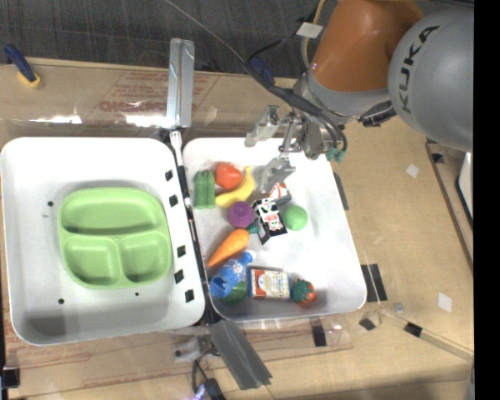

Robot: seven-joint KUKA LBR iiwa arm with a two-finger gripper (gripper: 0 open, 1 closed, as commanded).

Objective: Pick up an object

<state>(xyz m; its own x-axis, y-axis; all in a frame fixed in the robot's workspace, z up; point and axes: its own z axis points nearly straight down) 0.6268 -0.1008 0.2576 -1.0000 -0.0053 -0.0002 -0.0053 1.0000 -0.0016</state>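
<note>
We see the grey arm with its orange band [358,36] reaching in from the right, and its metal two-finger tool [277,170] hangs over the upper part of the right shallow white plastic bin [342,265]. We cannot tell whether the tool is spread or closed, since its tips blur into the clutter below, and we see nothing clearly held between them. Just beneath the tool lie a small red-orange tomato-like toy [227,175], a yellow plastic banana [238,192] and a green ridged block [204,189] near the bin's left wall. A little lower sit a round purple ball [240,215], a small black-and-white printed carton [271,217] and a round green ball [295,217], close together. Below them an orange plastic carrot [228,245] lies at a slant, with a blue toy [229,278], a flat orange-and-white printed box [269,283] and a small red-and-green strawberry-like toy [302,291] along the bin's lower edge. The left white bin [25,223] holds a light green plastic tray with three compartments [112,236]. Both bins rest on the tan table [400,223].
</note>
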